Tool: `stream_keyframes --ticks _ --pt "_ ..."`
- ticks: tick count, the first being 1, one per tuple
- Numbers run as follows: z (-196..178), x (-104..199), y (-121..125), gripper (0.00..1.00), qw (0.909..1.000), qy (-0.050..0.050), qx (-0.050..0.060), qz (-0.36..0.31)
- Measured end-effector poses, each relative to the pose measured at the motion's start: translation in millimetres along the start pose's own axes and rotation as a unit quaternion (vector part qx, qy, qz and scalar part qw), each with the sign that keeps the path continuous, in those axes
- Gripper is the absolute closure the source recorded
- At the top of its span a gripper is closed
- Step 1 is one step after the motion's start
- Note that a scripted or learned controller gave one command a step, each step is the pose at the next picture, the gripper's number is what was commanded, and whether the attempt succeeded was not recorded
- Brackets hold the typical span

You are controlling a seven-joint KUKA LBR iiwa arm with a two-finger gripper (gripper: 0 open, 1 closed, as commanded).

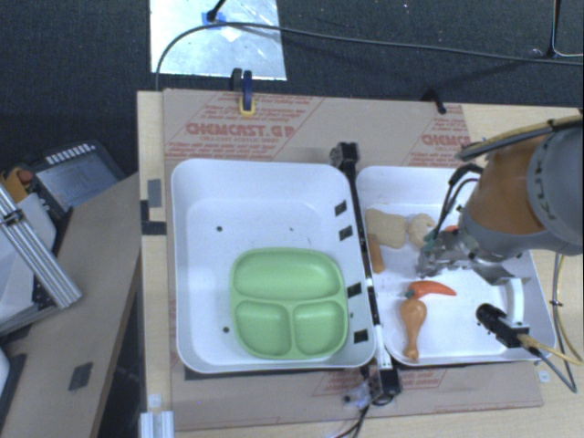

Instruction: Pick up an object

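Left bin (201, 245) holds a green divided plate (288, 301). Right bin (401, 182): bread piece (388, 228), orange-red pepper (431, 288), drumstick (413, 325) with its long axis running near-to-far. I see the end effector (436, 255) just above the pepper, which is my likely pick; can't tell its opening.

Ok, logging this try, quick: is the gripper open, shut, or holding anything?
Gripper: cannot be told; it sits low in the right bin, just above the red pepper.
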State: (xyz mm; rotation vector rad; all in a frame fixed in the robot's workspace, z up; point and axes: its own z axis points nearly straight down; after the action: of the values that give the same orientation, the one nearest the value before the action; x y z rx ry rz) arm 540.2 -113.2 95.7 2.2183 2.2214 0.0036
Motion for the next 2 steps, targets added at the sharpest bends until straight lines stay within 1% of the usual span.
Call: stream_keyframes --ticks 2 --pt "-118 1 22 1.0 1.0 -0.001 -0.002 -0.002"
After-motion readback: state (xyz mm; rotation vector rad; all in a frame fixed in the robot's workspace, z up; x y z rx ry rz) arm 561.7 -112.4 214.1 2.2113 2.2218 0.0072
